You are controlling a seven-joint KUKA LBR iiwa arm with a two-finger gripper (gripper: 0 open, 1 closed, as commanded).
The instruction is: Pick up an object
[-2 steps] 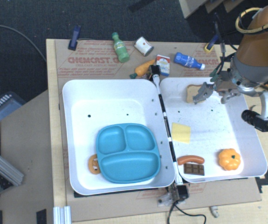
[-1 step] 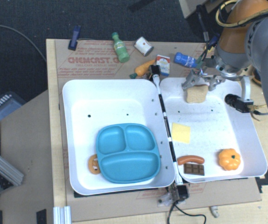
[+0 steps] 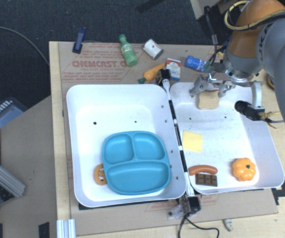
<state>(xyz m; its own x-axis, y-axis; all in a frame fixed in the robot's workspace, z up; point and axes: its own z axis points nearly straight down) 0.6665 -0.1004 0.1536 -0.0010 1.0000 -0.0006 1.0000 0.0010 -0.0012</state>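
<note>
The worktop (image 3: 107, 66) carries two white bins side by side. The left bin (image 3: 83, 103) holds a blue divided plate (image 3: 135, 161) near its front edge, with a small pretzel (image 3: 99, 175) touching the plate's left side. The right bin (image 3: 261, 138) holds a tan slice of bread (image 3: 207, 101) at its back edge, a yellow cheese slice (image 3: 192, 141) near its left wall, and along the front edge a sausage (image 3: 202, 170), a chocolate piece (image 3: 206, 180) just below it and an orange pumpkin (image 3: 244, 169) toward the right corner. The grey arm (image 3: 276, 29) reaches over the back right corner. Its end effector (image 3: 210, 87) hangs directly above the bread, fingers spread apart, gripping nothing. Along the worktop's back edge lie a green bottle (image 3: 128, 50), a small can (image 3: 152, 48) and a blue marker (image 3: 79, 40).
</note>
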